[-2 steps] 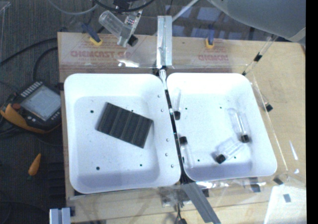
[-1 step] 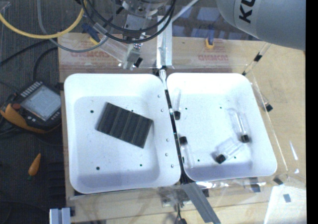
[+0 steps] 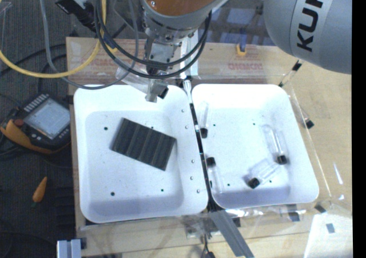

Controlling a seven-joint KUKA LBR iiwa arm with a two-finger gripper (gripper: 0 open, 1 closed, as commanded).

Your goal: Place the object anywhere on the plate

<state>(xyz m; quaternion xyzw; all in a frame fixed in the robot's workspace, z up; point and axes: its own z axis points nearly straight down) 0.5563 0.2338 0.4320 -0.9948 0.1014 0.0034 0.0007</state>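
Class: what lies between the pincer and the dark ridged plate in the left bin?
Bare white bin floor separates pincer from plate, in the camera view.

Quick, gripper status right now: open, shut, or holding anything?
Gripper: cannot be told; it hangs over the far edge of the left bin, apart from the dark ridged plate.

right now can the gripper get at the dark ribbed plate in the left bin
Probably yes. The gripper hangs above the back edge of the left bin, and the dark ribbed plate lies flat on the bin floor just in front of it, with nothing lying on it or between them.
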